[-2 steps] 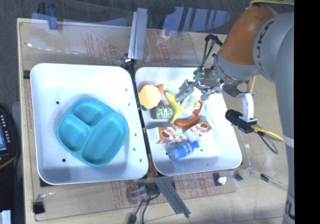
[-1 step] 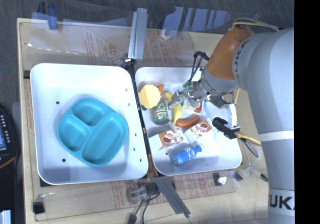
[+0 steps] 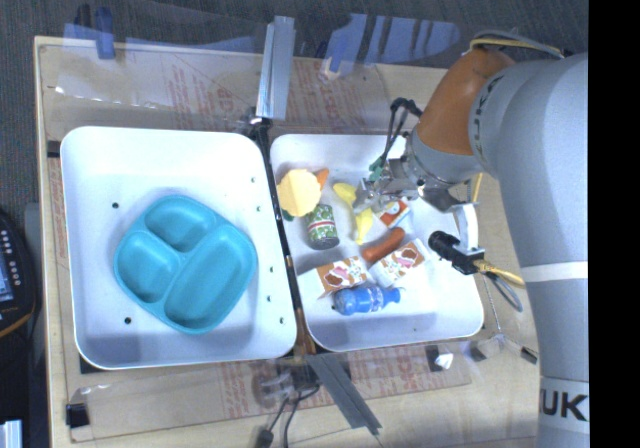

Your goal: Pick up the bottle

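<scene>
Overhead, two white bins [image 3: 90, 151], one blue bottle [image 3: 365, 299], one claw [image 3: 378, 198], grip seemingly unreadable.

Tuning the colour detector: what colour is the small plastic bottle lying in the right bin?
Blue, small plastic bottle; camera view.

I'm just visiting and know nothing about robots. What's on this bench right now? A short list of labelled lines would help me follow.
arm: grey with orange band, reaching in from the right over the right bin
gripper: low over the yellow and orange items near the right bin's middle
left bin: holds a blue divided plate
right bin: holds a jumble of small items
bottle: clear with blue, lying on its side near the right bin's front edge
small can: dark, green label, beside the yellow item
</scene>
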`<state>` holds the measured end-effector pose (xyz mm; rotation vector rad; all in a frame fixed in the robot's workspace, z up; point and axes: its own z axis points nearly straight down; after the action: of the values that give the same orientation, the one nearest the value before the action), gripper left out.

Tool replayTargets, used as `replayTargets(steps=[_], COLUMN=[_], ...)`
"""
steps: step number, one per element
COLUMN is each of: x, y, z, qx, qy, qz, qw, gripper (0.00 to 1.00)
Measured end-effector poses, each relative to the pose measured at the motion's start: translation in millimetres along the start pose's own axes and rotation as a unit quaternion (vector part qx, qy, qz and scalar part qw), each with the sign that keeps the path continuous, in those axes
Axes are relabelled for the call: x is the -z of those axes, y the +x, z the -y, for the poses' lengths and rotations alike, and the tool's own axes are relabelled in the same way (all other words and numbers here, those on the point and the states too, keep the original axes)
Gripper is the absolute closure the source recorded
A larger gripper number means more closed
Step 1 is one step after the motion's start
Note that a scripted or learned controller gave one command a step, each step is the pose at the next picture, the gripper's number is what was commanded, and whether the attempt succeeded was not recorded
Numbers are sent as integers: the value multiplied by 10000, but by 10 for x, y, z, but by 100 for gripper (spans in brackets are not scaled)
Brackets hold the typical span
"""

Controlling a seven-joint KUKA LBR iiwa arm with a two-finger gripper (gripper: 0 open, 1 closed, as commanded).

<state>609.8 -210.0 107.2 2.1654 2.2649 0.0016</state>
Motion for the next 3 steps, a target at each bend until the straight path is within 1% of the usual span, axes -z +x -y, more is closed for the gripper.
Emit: replayTargets(steps=[1,2,3], x=[-73,1189,666], y=[588,1056,946], z=[331,367,-74], qx=[978,979,1525], qy=[-36,28,37], qz=[-4,-27,-27], qw=[9952,9952,9883], gripper=[100,100,100])
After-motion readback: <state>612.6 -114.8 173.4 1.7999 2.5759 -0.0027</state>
